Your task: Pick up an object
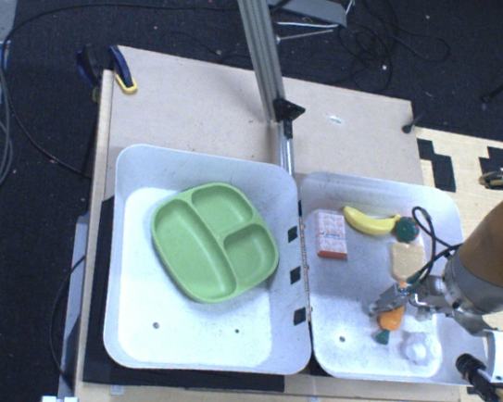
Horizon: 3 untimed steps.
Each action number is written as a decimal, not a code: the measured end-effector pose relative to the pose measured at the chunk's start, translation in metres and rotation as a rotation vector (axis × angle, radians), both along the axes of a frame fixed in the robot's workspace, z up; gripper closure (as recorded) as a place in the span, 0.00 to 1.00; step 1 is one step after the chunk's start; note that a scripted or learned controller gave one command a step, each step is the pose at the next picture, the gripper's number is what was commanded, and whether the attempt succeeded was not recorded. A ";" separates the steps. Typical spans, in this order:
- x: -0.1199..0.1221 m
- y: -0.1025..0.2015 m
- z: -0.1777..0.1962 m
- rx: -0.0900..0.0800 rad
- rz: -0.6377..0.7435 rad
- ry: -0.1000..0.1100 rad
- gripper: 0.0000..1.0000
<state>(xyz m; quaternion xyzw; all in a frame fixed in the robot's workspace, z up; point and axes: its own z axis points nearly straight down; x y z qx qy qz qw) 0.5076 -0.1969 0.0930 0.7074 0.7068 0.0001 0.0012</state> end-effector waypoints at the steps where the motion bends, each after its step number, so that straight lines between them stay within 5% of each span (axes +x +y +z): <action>1: 0.001 -0.001 0.012 -0.002 0.000 -0.005 1.00; 3: -0.004 -0.008 0.115 -0.001 0.003 -0.004 1.00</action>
